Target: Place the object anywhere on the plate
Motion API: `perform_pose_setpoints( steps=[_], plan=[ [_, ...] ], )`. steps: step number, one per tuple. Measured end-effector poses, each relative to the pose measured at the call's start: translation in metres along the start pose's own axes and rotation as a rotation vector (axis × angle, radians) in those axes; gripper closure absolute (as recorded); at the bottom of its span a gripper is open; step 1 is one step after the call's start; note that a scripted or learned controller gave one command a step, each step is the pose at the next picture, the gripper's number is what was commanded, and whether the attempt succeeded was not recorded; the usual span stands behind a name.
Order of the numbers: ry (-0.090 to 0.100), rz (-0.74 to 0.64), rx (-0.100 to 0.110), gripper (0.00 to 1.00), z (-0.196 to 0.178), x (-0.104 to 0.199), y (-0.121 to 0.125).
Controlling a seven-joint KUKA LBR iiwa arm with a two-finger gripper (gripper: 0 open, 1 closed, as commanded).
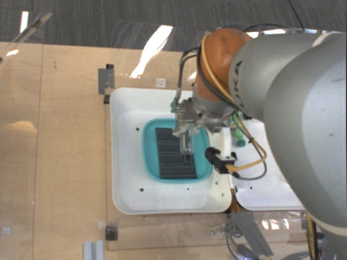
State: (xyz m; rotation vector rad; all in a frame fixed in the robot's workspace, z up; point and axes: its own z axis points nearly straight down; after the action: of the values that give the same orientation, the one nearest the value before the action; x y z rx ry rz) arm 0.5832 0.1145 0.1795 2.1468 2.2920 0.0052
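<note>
Over the teal plate (150, 169), which sits in the middle of the left white bin (126, 194), the gripper (187, 148) points down. Its fingers are together on a dark ribbed rectangular object (173, 164) lying flat on the plate. To the plate's right, the grey arm (293, 107) covers the right bin (271, 196).

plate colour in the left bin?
Teal, or turquoise: the plate in the left bin, under a dark ribbed object. Camera view shows it clearly.
</note>
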Motion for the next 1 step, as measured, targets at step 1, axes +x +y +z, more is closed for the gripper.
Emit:
perform_pose_setpoints(
  steps=[1],
  plan=[
    [0.0, 0.0, 0.0, 0.0, -0.0002, -0.0001, 0.0001]
  ],
)
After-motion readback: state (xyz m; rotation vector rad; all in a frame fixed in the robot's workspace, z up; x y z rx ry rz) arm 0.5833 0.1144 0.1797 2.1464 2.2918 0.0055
